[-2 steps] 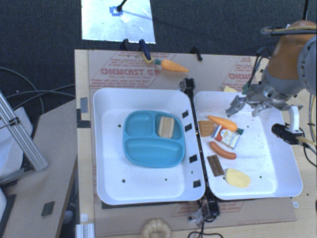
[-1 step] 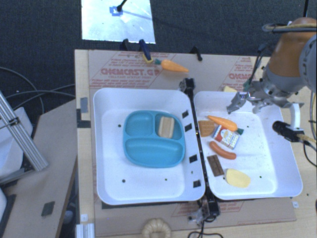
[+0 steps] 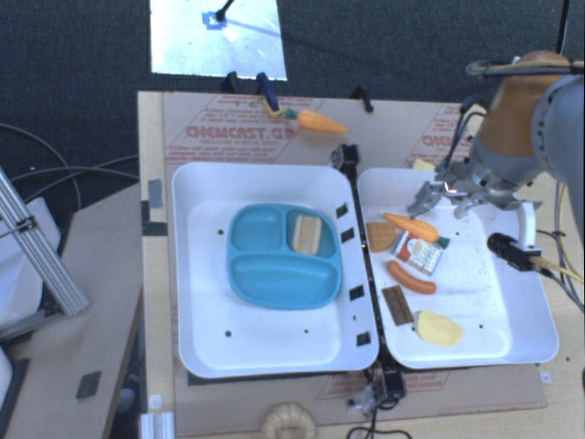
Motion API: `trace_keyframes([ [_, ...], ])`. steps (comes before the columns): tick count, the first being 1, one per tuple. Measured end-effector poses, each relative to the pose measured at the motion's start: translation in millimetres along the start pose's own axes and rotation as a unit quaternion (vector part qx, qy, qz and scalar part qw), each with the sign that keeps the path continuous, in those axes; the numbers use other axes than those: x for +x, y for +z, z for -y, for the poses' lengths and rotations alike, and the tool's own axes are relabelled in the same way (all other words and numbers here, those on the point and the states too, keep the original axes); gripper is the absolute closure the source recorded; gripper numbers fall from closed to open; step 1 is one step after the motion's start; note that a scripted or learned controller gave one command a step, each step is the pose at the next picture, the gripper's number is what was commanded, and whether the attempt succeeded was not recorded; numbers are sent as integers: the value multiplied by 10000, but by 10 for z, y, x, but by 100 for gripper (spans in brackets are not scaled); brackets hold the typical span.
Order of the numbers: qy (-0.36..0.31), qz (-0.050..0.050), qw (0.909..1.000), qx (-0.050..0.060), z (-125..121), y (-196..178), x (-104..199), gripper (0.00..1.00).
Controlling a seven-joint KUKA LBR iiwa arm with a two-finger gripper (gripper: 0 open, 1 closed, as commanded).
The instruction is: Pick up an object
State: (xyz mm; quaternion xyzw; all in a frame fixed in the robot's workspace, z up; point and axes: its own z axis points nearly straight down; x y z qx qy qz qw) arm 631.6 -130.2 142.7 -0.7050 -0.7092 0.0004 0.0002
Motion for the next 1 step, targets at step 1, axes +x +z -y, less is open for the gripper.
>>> trace_keyframes([
  [1, 11, -3, 10000, 11, 4, 523, 8, 0],
])
